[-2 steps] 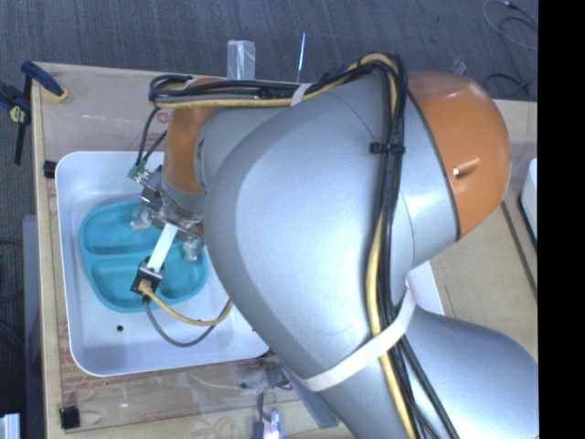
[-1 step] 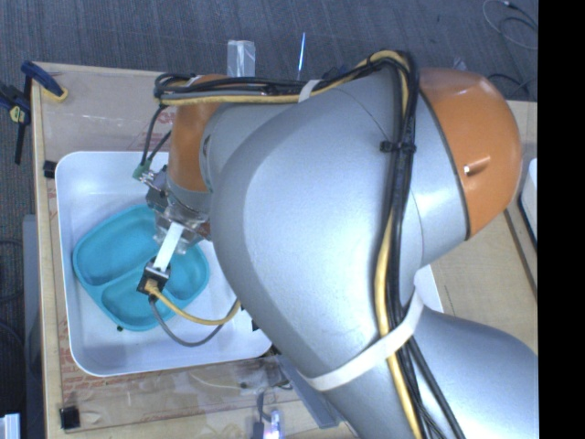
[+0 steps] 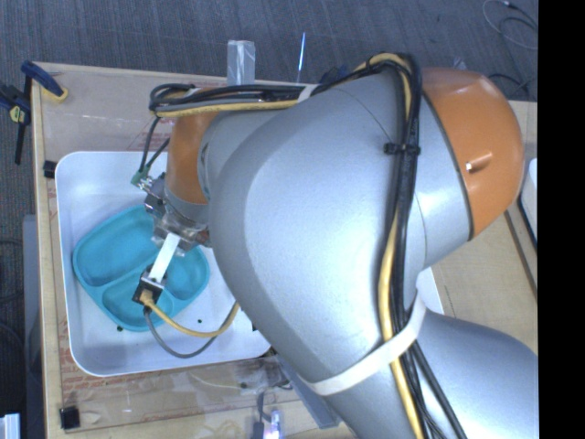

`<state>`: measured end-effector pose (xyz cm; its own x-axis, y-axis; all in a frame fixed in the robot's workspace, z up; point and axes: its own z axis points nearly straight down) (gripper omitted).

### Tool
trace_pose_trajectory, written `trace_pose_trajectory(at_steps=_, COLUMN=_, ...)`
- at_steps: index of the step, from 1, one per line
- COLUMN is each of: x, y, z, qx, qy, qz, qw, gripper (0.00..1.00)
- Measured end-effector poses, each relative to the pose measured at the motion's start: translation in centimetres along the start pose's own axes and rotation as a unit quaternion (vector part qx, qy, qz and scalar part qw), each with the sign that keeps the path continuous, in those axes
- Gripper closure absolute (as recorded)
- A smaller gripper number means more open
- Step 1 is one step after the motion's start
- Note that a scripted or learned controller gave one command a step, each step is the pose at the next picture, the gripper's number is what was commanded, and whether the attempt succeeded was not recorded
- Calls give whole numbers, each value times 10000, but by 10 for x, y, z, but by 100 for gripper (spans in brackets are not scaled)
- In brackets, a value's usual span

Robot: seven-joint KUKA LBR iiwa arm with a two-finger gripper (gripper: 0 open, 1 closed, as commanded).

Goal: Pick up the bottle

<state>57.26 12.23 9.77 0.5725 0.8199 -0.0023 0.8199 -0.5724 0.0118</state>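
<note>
**Pale wooden worktop (image 3: 101,90), pickup unproven**

At frame left, the gripper (image 3: 175,231) hangs over a blue divided plastic dish (image 3: 101,259) in a shallow white bin (image 3: 87,337). Its state cannot be told; the grey arm (image 3: 347,245) hides wherever the bottle lies.

**Fig. 1. Count of the items seen on and around the bench, by kind.**
One grey robot arm (image 3: 366,245) bearing two orange sections. One white bin (image 3: 78,176) in open sight, containing one teal divided dish (image 3: 105,263), in which two compartments can be counted. One wooden bench (image 3: 101,90), with one blue-handled clamp (image 3: 41,76) at its far left corner. One small grey block (image 3: 240,59) and one thin blue rod (image 3: 302,51) at its far edge. One small black piece (image 3: 69,417) at its near left corner.
</note>
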Motion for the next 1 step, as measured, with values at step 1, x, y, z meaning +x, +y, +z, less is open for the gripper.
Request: trace_pose_trajectory(at_steps=1, x=64, y=-14, z=-137, qx=88, qy=-15, qz=537, qw=9985, gripper=100)
